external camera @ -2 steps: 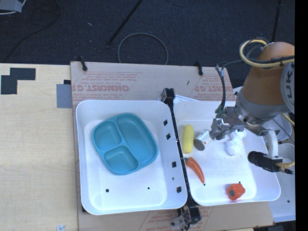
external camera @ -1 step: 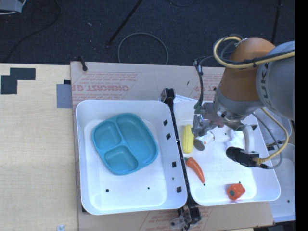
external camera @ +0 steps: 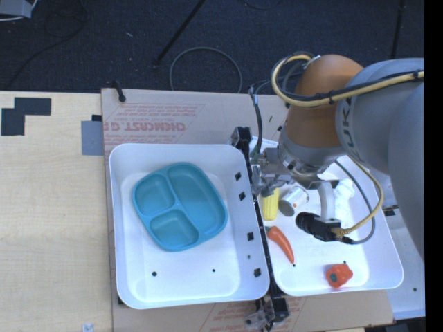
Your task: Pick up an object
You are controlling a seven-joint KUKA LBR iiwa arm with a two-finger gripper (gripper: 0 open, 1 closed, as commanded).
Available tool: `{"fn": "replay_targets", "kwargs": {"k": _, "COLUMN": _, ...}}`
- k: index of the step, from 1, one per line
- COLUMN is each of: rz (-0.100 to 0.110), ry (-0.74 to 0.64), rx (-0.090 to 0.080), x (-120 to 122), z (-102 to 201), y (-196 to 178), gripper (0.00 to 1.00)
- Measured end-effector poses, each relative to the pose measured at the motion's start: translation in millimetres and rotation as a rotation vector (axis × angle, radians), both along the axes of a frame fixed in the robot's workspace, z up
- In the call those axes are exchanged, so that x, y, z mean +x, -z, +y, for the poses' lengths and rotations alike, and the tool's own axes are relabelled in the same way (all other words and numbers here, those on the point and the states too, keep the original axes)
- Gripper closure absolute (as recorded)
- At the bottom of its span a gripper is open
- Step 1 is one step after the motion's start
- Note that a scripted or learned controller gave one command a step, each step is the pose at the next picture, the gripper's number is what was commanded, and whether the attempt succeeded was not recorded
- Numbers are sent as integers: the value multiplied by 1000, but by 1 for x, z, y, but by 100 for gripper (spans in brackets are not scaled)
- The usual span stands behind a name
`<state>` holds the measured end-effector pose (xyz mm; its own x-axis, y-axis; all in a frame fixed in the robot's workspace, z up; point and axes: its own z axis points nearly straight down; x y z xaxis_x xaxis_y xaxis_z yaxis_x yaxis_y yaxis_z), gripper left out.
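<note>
While the grey arm [external camera: 387,116] with its orange band [external camera: 322,92] reaches in from the right, its claw [external camera: 271,185] is down over the far left part of the right bin [external camera: 374,268], close to the wall that the two bins share. Whether the claw is apart or together cannot be told from this slanted overhead view, since the wrist covers most of it.

Just beside the claw, on its near side, a yellow object [external camera: 269,204] stands in the right bin, with a white cylinder [external camera: 293,199] touching or nearly touching it on the right. Nearer still lies an orange carrot-shaped toy [external camera: 281,243], slanted, close to the dividing wall. A black part [external camera: 315,225] with a yellow cable [external camera: 360,223] hangs over the middle of that bin. A white crumpled piece [external camera: 344,190] sits toward the right, under the arm. A small red-orange object [external camera: 339,275] with a green spot rests at the near right of the bin, well apart from the rest.

The left bin [external camera: 138,282] holds a blue divided plate [external camera: 180,205], lying flat toward its far side.

Both bins rest on cardboard [external camera: 159,120] on the pale wooden worktop [external camera: 48,220].
</note>
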<state>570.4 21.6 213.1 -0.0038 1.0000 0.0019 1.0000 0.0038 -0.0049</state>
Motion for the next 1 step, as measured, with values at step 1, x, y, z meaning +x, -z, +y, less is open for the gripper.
{"fn": "replay_targets", "kwargs": {"k": 1, "rz": -3, "ry": 1, "rx": -1, "x": 13, "z": 49, "y": -12, "gripper": 100}}
